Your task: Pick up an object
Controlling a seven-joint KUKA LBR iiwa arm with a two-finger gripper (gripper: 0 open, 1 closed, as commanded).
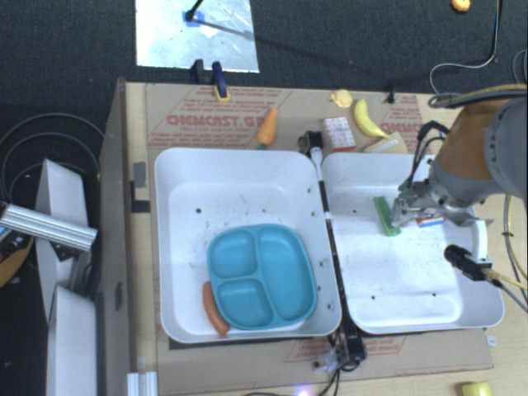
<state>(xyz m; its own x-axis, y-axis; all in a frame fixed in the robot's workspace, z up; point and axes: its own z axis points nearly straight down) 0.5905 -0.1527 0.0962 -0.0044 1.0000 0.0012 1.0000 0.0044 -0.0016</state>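
Green block [385, 216] lies in right bin [412, 304]; blue tray [261, 275] in left bin [186, 196].

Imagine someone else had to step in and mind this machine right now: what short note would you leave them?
Gripper: low in the right white bin, beside the flat green block; whether its fingers are open or shut is unclear.
Things: the green block lies at the right bin's upper left. The blue three-compartment plastic tray and an orange sausage-shaped toy lie in the left white bin.
Done: nothing visibly lifted.
Left: grasp one object and raise it.
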